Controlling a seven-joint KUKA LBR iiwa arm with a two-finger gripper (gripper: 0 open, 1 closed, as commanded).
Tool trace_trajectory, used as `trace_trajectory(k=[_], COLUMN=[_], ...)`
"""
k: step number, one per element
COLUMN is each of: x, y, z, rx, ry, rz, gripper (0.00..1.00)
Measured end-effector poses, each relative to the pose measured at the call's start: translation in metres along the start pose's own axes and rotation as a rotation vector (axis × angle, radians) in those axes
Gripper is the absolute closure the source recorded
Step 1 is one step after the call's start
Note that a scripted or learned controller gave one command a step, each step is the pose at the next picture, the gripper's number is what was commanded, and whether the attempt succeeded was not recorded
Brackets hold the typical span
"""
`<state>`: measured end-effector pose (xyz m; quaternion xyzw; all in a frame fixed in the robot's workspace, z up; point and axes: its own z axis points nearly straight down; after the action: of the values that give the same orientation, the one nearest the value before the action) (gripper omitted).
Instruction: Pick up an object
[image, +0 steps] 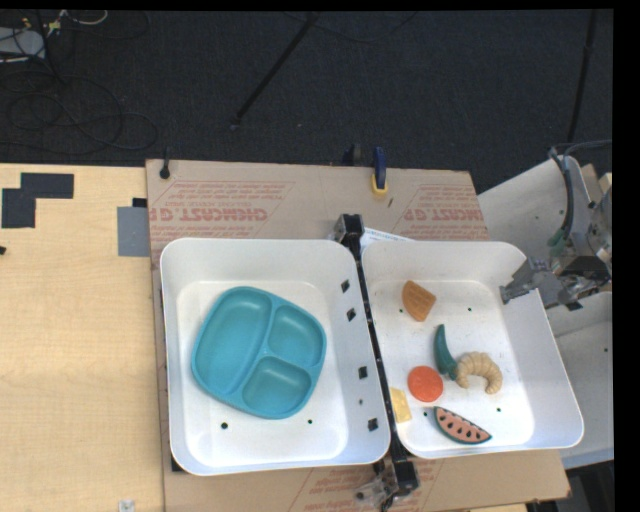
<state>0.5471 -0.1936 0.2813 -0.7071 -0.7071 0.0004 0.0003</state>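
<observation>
Nearest in the right bin (560, 400) lies a watermelon slice (461, 426), with a yellow block (400, 404) against the divider. Behind them sit a red-orange round piece (425, 384), a croissant (480, 370) touching a dark green curved vegetable (444, 351), then a tan bread wedge (418, 300). The left bin (185, 420) holds a teal divided plate (260, 351). The gripper (560, 280) hangs at the right bin's far right rim — whether wide or narrow, I cannot tell
</observation>
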Motion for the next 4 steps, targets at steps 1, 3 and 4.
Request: trace_trajectory(k=[1, 3, 4], x=[0.065, 0.097, 0.057], y=[0.035, -0.025, -0.011], z=[-0.010, 0.174, 0.195], rx=[-0.002, 0.005, 0.001], ry=[0.002, 0.000, -0.001], rz=[-0.008, 0.003, 0.002], gripper=[0.00, 0.00, 0.00])
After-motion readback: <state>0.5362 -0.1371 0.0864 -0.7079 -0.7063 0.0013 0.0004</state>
